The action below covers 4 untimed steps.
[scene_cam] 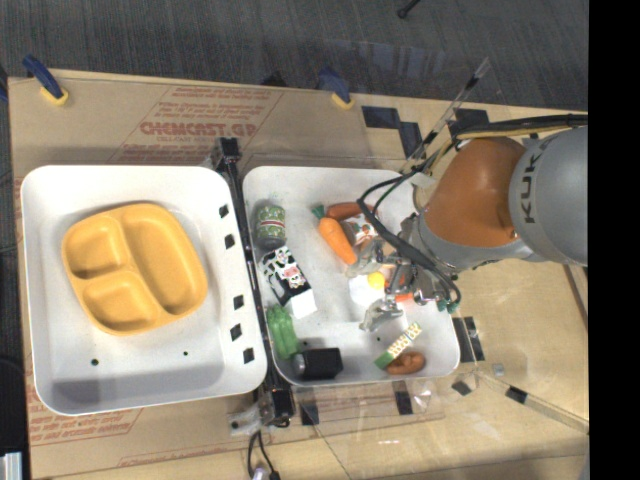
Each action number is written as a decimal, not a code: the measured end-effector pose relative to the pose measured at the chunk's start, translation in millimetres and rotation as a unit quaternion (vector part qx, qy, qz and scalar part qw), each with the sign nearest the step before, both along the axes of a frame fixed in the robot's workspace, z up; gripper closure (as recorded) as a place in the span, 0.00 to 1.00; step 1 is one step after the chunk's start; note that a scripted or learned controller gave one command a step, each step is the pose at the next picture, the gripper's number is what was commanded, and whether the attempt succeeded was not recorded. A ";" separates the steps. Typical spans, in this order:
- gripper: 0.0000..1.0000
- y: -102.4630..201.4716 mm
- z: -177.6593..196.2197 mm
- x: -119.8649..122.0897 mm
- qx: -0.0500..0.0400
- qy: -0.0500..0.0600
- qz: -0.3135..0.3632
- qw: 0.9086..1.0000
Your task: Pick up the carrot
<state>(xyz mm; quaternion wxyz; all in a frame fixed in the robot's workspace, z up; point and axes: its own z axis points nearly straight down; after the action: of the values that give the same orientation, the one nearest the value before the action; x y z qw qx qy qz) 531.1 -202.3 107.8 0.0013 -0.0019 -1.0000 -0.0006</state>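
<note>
Carrot [336,240] lies mid-bin, bare floor leftward; claw [385,313] nearby, grip state perhaps obscured, cannot tell.

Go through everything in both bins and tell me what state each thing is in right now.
carrot: lying free in the right bin, not held
yellow tray: resting flat in the left bin, compartments up
green can: on its side
cow-print carton: lying flat
black block: resting at the bin's near edge
end effector: low over the right bin, beside the carrot
</note>
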 end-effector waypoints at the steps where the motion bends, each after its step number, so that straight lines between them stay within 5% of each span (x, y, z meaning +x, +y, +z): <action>1: 1.00 2.1 11.8 3.0 -0.001 -0.002 0.005 1.000; 2: 1.00 53.4 115.2 -16.6 -0.002 -0.008 0.062 0.998; 3: 1.00 96.9 153.6 32.6 -0.001 -0.004 -0.005 1.000; 4: 1.00 105.0 85.7 -41.9 -0.001 0.000 -0.102 0.995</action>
<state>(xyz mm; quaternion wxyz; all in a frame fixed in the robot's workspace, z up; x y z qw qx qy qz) 489.2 -97.3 193.6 0.0016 -0.1035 -0.9946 0.0000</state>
